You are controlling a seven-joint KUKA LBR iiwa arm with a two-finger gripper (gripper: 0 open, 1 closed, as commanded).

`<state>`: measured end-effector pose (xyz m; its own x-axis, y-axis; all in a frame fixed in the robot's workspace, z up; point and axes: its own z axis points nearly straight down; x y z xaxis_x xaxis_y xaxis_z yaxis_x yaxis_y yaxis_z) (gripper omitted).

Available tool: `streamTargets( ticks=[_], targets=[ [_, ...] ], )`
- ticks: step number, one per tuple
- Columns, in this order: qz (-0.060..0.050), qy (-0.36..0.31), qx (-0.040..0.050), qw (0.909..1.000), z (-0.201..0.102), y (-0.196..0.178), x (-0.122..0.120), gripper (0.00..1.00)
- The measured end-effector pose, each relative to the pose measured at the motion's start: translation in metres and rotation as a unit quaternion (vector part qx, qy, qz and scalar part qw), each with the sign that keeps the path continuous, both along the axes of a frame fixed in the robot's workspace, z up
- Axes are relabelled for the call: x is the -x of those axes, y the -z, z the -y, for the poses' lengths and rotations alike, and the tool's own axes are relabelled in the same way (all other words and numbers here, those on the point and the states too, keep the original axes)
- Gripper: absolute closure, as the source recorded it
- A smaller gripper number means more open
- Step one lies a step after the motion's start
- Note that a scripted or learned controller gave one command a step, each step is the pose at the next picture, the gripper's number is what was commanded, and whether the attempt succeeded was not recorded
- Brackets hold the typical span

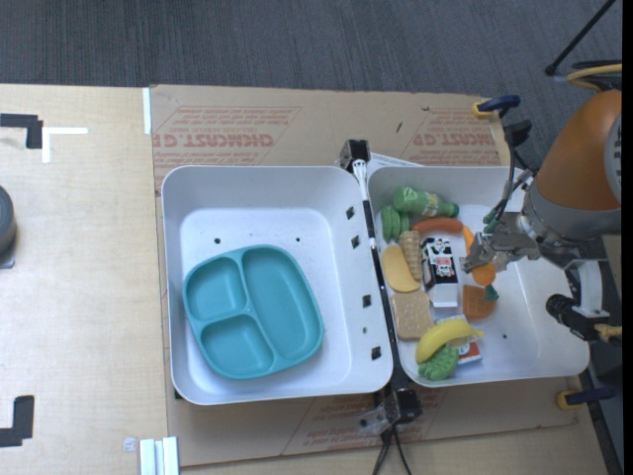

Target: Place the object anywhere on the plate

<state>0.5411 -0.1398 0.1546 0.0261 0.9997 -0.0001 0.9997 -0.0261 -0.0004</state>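
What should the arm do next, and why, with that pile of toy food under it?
Probably lower the gripper a little onto the toy food heaped in the right bin. It hovers at the pile's edge by an orange piece with nothing visibly held, and the teal plate in the left bin bears no food.

Bench (69, 295): pale wood; carried two white bins
Cardboard (257, 127): lay under both bins, printed red
Black clips (20, 419): at the bench's left edge

Arm (593, 166) cut off at right edge; end effector (485, 255) fingertips too blurred to tell.
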Motion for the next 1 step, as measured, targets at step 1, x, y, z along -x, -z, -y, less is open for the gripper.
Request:
streamTargets(
  ticks=[1],
  targets=[
    [-0.001,0.135,0.0017,0.9908,0.0192,-0.0933,-0.0096,1.0]
  ],
)
